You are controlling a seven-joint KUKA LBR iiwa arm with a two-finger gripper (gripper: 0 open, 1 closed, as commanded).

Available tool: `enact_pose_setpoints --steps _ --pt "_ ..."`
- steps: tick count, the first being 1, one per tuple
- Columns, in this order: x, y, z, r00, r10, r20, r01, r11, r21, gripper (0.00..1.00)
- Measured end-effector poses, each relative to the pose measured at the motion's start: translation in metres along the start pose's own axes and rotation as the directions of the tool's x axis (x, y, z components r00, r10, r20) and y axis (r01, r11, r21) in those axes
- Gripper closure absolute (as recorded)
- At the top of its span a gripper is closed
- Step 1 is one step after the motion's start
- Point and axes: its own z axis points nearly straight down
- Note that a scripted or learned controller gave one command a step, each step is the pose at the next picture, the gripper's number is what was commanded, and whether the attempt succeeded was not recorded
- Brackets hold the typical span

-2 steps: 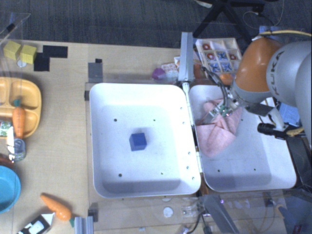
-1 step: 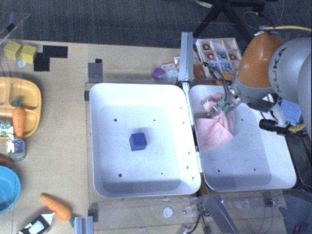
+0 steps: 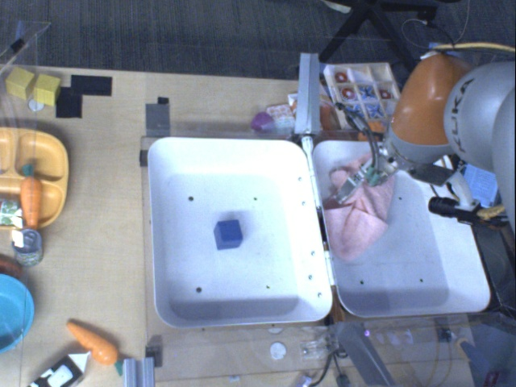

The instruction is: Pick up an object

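While the grey arm [image 3: 476, 111] reaches in from the right, its tool [image 3: 360, 177] sits low over the upper part of a crumpled pink cloth [image 3: 359, 216] in the right-hand white bin [image 3: 451, 289]. Cloth appears gathered up against the tool's tip, yet the view is too coarse to show whether the tool is wide, narrow or gripping; that cannot be told. The cloth lies against the bin's left wall, just beside the divider between the two bins, likely because soft fabric slumps wherever it lands. Its long axis runs from the upper end beneath the tool down toward the viewer, with the broader, rounded lobe at the near end. A small blue cube [image 3: 229, 233] rests alone near the middle of the left bin [image 3: 185, 297], well apart from the tool. Judging by the tool's position, the cloth is the object being attempted, with the pick not yet shown complete.
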Motion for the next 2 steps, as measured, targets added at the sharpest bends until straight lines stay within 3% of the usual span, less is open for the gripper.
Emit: enact_pose_setpoints --steps 1,2 --pt "0.007 -0.009 0.015 0.992 -0.127 -0.013 0.127 0.992 0.011 0.0" --pt "0.005 -0.004 0.001 0.992 -0.128 -0.003 0.128 0.992 0.002 1.0"
